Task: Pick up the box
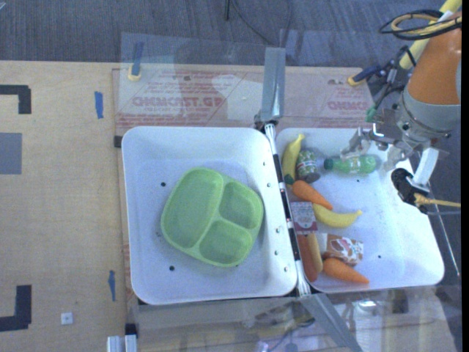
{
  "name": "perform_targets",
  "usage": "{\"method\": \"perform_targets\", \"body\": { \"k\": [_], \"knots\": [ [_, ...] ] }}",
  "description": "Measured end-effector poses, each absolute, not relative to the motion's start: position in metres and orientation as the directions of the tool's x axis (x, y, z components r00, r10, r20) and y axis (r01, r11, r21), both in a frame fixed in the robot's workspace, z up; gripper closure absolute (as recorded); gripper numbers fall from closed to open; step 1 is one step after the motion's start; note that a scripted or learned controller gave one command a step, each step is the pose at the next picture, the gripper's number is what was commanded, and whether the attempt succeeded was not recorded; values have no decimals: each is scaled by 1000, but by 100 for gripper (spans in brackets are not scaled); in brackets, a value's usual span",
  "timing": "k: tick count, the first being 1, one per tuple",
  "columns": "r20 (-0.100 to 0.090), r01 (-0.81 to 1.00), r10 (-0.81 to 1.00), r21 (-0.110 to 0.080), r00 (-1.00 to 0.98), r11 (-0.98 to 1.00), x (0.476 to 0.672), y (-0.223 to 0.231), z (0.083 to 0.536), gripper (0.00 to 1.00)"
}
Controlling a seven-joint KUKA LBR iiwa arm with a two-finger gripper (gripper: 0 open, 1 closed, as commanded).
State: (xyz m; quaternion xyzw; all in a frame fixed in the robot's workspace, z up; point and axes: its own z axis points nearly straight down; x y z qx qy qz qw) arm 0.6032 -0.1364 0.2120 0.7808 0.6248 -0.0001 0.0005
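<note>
Pale wood bench (58,218) fills the near and left ground, carrying two shallow white bins side by side. Nearest, at about 5 o'clock in the right bin (410,248), lies an orange carrot (344,271), and just beyond it the box (344,248) — small, white with a red printed face, touching or nearly touching that carrot. Beside it along the bin's left wall sits what looks like a hot dog (311,255), though the view is too coarse to be sure. Further back come a small red-and-white packet (303,215), a yellow banana (337,216), and a second carrot (311,194).

Left bin (146,270) holds a green divided plate (212,216) with three compartments, tilted a little.

Toward the far end of the right bin, at 12 o'clock, rest a dark can (308,165), another banana (292,156) and a green bottle (353,165) lying on its side. Gripper (392,147) hangs at 2 o'clock above the bin's far right corner, well apart from the box — whether its fingers are spread or closed cannot be told.
</note>
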Motion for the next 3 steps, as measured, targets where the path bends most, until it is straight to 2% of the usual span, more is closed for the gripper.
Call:
{"method": "perform_targets", "body": {
  "k": [1, 2, 3],
  "knots": [
    [0, 937, 937, -2, 348, -348, 550, -146, 123, 0],
    [-2, 862, 862, -1, 507, -507, 636, -177, 87, 0],
    [-4, 864, 864, 3, 503, -503, 638, -176, 99, 100]
  ]
}}
